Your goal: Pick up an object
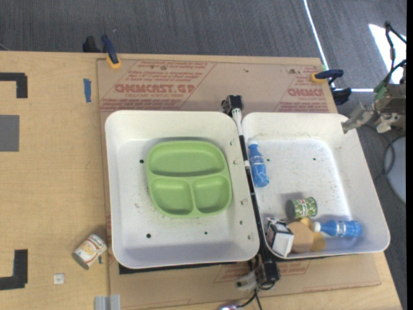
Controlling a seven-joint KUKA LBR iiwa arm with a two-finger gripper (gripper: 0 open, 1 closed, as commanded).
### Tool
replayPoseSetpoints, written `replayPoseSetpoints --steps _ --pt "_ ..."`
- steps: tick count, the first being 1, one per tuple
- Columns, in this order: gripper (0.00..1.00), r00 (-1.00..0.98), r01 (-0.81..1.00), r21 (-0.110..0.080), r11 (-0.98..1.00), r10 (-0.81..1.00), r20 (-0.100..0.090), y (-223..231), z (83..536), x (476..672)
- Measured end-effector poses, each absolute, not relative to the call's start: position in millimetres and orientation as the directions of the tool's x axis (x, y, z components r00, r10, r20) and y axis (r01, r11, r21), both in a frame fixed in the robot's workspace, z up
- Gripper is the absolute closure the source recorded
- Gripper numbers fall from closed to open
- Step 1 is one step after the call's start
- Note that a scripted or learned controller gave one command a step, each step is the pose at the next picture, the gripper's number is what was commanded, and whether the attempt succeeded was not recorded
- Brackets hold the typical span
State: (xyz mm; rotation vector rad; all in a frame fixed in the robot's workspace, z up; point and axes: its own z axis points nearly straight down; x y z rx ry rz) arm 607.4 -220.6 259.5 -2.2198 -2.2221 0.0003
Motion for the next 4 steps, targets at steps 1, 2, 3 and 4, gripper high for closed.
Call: replayPoseSetpoints --steps 1,2,3,4 --pt "0.00 -0.336 0.942 0.001 0.336 0.942 -0.001 -223.8 153.7 552.3" --pt "0.00 -0.105 0.994 0.001 0.105 0.994 0.001 -159.0 86.1 530.2" --pt "0.00 -0.117 0.993 0.004 0.117 0.993 0.001 -109.7 86.4 480.5" --pt "1.00 -0.116 0.993 0.010 0.116 0.993 -0.004 -110.9 97.3 482.3"
